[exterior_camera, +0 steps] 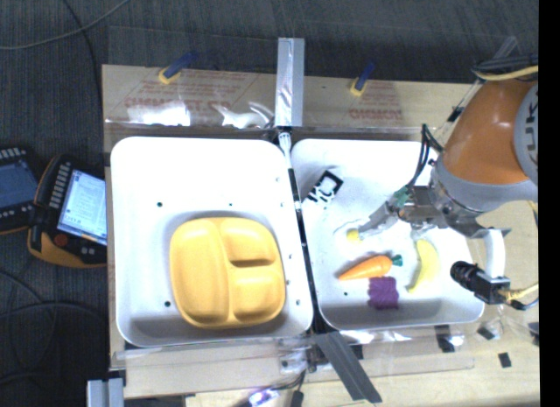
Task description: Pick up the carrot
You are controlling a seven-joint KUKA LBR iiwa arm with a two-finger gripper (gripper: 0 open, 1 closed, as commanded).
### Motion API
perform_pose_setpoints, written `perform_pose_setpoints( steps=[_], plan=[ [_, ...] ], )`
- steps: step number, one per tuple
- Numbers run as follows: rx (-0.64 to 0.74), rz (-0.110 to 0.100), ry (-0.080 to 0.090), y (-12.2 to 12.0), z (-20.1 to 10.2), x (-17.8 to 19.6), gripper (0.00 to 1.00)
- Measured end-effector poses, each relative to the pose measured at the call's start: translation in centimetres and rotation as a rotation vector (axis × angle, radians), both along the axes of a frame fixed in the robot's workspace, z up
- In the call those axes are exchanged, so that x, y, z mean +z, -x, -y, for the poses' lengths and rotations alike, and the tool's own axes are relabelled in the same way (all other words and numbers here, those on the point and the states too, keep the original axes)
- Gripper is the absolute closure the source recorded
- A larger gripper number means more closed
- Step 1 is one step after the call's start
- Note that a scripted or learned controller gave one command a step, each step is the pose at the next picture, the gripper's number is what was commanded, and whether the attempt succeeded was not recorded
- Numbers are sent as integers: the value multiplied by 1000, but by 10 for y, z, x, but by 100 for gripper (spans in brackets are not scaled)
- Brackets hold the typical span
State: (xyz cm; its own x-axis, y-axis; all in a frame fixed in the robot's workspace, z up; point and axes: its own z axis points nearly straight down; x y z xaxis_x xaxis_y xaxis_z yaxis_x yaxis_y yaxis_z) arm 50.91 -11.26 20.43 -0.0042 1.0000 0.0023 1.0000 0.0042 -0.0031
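The gripper (385, 219) hangs low over the right bin (328, 305), and I cannot tell its state because the wrist hides most of it. The carrot (366, 267) lies just below and slightly left of it, apart from it, orange tip pointing left and green top to the right. A purple piece (382, 292) sits touching or nearly touching the carrot's far side, a banana (425, 264) lies just right of the carrot's green end, and a small yellow bit (353, 235) rests just left of the gripper. My worry is the crowding: a descent slightly off line could land on the banana or the purple piece instead, or nudge the carrot so it rolls on the smooth bin floor. The carrot tapers, so a pinch near the thin tip would likely slip; the thick middle looks safer. The bin is shallow, white and glossy, giving little friction. The left bin (140, 169), well away from the gripper, holds a yellow tray (227, 270). The bench is wooden, the floor around it dark carpet with cables, and a handheld pendant (70, 213) lies at far left.
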Motion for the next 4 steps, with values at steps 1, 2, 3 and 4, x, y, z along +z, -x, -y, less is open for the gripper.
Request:
perform_pose_setpoints(
  steps=[1, 2, 3, 4],
  plan=[
    [316, 13, 4, 22, -3, -114, 0],
    [608, 4, -1, -30, -56, -21, 0],
    [784, 14, 5, 6, -4, -113, 0],
    [320, 5, 2, 25, 31, -92, 0]
  ],
)
